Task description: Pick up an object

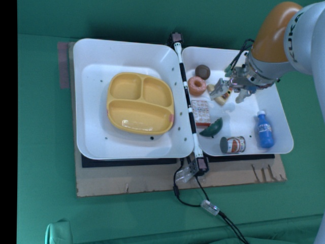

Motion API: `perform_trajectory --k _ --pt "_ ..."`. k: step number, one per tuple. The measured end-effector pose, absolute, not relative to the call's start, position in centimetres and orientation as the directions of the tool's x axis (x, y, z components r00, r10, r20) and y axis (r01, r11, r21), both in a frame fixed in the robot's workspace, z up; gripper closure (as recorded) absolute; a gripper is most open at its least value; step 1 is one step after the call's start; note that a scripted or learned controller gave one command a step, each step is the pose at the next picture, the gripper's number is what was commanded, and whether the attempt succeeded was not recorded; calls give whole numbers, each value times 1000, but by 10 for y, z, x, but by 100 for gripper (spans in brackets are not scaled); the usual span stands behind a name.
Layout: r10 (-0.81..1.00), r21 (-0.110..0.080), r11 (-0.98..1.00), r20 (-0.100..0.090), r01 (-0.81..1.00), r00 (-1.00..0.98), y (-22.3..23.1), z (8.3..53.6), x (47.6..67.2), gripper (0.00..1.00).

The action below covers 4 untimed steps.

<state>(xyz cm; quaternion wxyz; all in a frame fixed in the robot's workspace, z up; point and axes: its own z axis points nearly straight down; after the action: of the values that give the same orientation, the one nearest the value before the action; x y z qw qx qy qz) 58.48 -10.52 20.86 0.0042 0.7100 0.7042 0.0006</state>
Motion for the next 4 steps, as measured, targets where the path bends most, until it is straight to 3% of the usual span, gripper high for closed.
perform_trajectory --k 1,2,3,4 --pt "1000 21 -14 -8 1000 14 -107 224 587 100" --pt "1000 20 -14 -8 1000 14 -107 224 587 0" --pt "1000 33 -21 -12 999 21 -110 239 589 100" --pt "1000 33 -21 -12 999 21 -110 239 589 0"
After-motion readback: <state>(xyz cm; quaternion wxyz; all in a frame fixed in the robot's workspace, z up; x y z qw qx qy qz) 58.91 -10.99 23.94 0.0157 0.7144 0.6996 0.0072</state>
